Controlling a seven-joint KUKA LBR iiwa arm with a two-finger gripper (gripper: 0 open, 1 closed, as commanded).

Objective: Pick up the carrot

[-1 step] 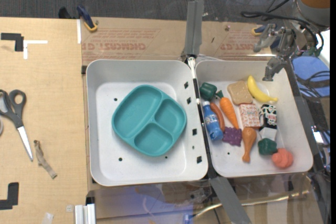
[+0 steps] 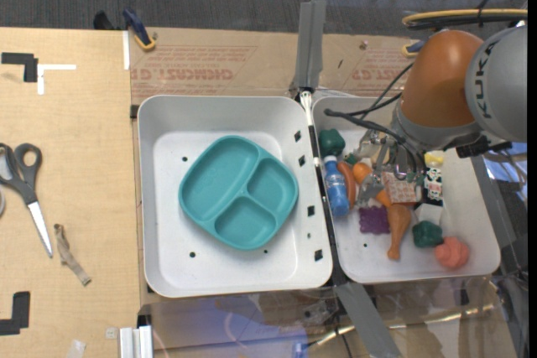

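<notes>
The table (image 2: pixel 67 180) is seen to carry two white bins side by side, with one pair of scissors (image 2: pixel 25 184) laid on its bare left part. The left bin (image 2: pixel 159 264) is occupied by one teal divided plate (image 2: pixel 239 191), and wide bare floor is left around it on every side. The right bin (image 2: pixel 482 222) is crowded in its left and middle parts, while little open floor is left near its far right wall. The arm (image 2: pixel 470 84) is reached in from the right, and the gripper (image 2: pixel 388 168) is set low over the clutter; whether it is spread or pressed together cannot be told, and nothing is seen pinched. One carrot (image 2: pixel 398 226) is laid just below the gripper, tip toward the near wall. Beside it are found one blue bottle (image 2: pixel 336 189), one purple piece (image 2: pixel 373 220), one green block (image 2: pixel 427 233) and one pink lump (image 2: pixel 453 251).
</notes>
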